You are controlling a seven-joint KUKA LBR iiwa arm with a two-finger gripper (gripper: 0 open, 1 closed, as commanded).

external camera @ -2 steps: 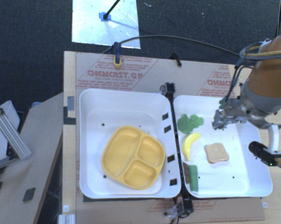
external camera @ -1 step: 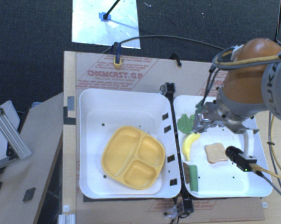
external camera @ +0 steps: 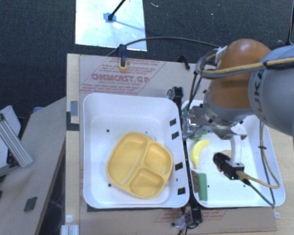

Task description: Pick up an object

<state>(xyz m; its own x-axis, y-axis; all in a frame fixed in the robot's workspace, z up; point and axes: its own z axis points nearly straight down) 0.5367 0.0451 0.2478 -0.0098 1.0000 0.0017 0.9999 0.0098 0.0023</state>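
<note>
Overhead slanted view of the work cell, items listed by size.

Surface (external camera: 129,75): a pale board printed with red lettering. It carries both bins and lies on dark flooring.

Arm (external camera: 265,90): grey with an orange band, entering from the right. Its wrist hangs over the far left part of the right bin, close to the wall shared with the left bin. The jaws lie under the wrist body, so it cannot be told whether they are apart or together. Nothing is seen between them.

Left bin (external camera: 95,136): white and shallow, holding one item.

Right bin (external camera: 231,193): white and shallow, with its far half covered by the arm.

Plate (external camera: 140,164): yellow with three compartments. It lies flat in the near half of the left bin, toward the shared wall and clear of it.

Banana (external camera: 198,151): yellow and curved, in the right bin just beside the shared wall, directly below the wrist in the picture.

Block (external camera: 202,186): green and oblong, flat on the floor of the right bin. It is nearer the camera than the banana, close to the shared wall and apart from the banana.

Tan item (external camera: 225,153): small, in the right bin to the right of the banana. It is partly hidden, and its kind cannot be told.

Clips (external camera: 178,166): small and black, spaced along the shared wall.
</note>
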